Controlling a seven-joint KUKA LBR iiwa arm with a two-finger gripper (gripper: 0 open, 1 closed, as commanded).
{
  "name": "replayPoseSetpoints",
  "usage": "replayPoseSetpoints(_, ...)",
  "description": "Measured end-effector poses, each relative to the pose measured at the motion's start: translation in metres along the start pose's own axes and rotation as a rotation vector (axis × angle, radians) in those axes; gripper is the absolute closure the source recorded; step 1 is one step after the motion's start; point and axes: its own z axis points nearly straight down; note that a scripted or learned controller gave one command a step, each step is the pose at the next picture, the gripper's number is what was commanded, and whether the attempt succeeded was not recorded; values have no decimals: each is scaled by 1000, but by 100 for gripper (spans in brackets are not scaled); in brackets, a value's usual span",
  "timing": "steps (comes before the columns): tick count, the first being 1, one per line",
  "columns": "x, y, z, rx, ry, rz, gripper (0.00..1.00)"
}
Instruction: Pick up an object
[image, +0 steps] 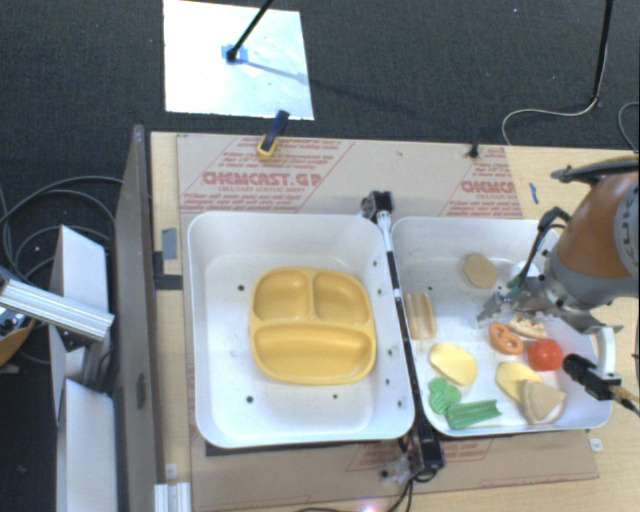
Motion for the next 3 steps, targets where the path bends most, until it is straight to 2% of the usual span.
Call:
replayPoseSetpoints(1,-2,5,-17,-12,-3,-1,100)
replayPoseSetpoints(2,-24,-17,-107,6,8,3,100)
replayPoseSetpoints(3,75,40,-56,12,17,-12,100)
